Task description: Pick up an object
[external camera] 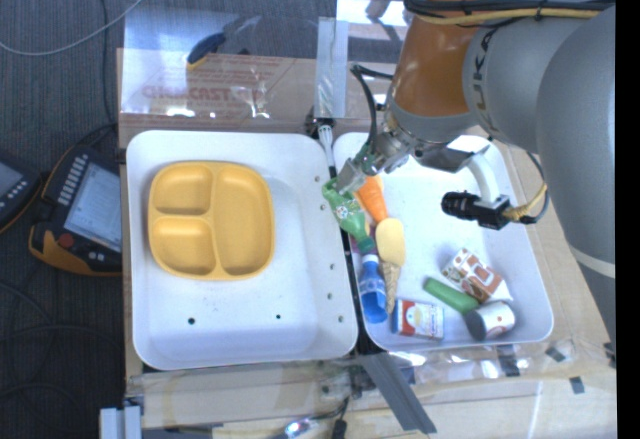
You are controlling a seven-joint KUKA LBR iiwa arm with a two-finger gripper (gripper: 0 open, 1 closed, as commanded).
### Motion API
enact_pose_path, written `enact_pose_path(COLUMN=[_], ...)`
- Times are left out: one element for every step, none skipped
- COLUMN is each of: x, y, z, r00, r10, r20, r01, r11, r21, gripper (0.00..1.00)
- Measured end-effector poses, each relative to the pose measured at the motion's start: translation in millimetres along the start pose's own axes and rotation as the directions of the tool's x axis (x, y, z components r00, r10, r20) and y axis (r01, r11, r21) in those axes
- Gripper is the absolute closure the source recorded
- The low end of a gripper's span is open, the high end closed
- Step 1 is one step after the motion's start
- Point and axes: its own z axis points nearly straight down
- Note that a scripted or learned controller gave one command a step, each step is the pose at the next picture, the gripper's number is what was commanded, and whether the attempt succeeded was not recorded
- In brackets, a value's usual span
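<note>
Beneath bench [200,77], dark carpet [60,67], cables [40,17]

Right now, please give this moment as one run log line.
gripper: low at right bin left edge | touching green packet | yellow plate: left bin

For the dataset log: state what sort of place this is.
Probably a robotics lab's pick-test bench: a KUKA arm reaches over two white bins, toy food such as a carrot fills one, and a teach pendant lies on the carpet.
</note>
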Motion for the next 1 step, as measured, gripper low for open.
enact_pose_path(x=[-2.9], y=[62.8], z=[-18.6], r00=[0.997], r10=[0.071], r20=[-0.004], r01=[-0.071], r11=[0.997], r21=[0.009], gripper=[1.0])
